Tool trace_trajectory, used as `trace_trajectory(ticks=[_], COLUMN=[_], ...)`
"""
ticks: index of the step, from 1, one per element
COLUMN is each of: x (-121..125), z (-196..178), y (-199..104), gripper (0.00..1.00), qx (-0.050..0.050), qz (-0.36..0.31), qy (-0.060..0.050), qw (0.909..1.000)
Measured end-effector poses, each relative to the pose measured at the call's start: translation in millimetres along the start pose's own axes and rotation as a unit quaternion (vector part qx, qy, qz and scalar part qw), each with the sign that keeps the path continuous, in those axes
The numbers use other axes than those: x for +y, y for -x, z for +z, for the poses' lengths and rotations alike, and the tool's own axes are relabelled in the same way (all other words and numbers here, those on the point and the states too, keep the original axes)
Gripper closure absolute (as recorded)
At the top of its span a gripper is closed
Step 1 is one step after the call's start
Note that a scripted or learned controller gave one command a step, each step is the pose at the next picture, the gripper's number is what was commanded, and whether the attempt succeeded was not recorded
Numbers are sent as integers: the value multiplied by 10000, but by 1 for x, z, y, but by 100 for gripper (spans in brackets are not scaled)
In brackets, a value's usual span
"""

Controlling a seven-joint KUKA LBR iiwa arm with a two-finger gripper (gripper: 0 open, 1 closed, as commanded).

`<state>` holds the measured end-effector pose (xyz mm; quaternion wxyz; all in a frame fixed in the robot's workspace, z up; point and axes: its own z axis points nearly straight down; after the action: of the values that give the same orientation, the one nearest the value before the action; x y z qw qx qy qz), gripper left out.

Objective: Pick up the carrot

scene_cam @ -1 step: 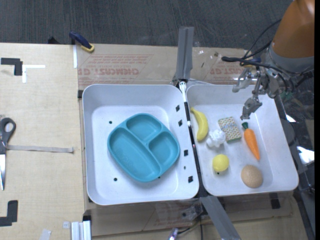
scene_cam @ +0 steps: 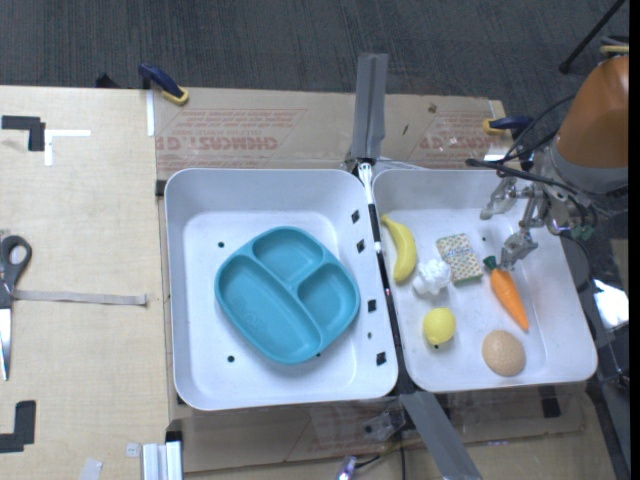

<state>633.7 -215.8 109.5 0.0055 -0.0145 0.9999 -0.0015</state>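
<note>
The carrot (scene_cam: 509, 298) lies in the right bin (scene_cam: 560, 368), near its right wall, long axis slanted, green top toward the far-left. The end effector (scene_cam: 512, 230) hovers above it, fingers spread, holding nothing.

Below me, the left bin (scene_cam: 180, 298) holds a blue divided plate (scene_cam: 287, 294). In the right bin (scene_cam: 560, 368) I see a banana (scene_cam: 402, 249), a lemon (scene_cam: 438, 326), an egg (scene_cam: 503, 353), a small patterned packet (scene_cam: 459, 258) and a white lump (scene_cam: 432, 275). Scissors (scene_cam: 10, 278) lie on the desk (scene_cam: 80, 368) at the frame's left edge.
</note>
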Motion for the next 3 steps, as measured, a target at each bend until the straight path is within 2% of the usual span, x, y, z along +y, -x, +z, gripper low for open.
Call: trace_trajectory(ticks=[1,2,3], x=[33,63,63], z=[9,14,3], y=[-76,-131,-128], gripper=[0,0,100], qx=[-10,21,-11], qz=[193,79,60], qy=[1,7,-2], qw=[9998,10000,10000])
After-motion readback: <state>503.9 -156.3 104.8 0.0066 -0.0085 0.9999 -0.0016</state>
